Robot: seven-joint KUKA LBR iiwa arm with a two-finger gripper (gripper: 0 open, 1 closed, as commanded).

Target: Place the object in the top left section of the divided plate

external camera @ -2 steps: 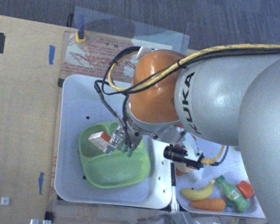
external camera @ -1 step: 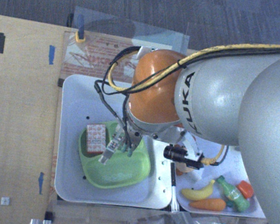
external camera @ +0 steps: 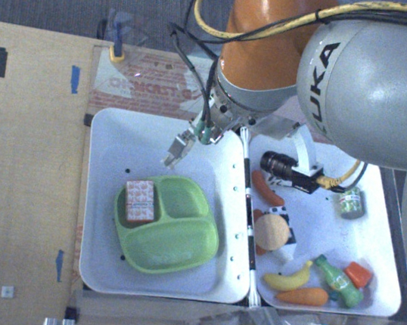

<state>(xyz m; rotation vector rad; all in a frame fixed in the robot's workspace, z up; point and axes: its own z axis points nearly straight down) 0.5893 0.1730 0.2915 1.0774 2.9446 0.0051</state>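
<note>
Green plate (external camera: 174, 249) lay in the left bin (external camera: 101, 180), towards its near edge, split into three sections. Its top left section held the box (external camera: 139, 200), a small pink-patterned carton lying flat and filling most of that section. The hand (external camera: 179, 149) hung over the bin's bare floor near the far edge, just beyond the plate's far rim and apart from the box; whether it was spread or pressed together could not be told. The right bin (external camera: 387, 233) carried a red sausage (external camera: 264, 186) by its left edge, a tan ball (external camera: 272, 231), a banana (external camera: 286, 277) and carrot (external camera: 299, 294) along the near edge, and a green bottle (external camera: 338, 281) towards the near right corner
</note>
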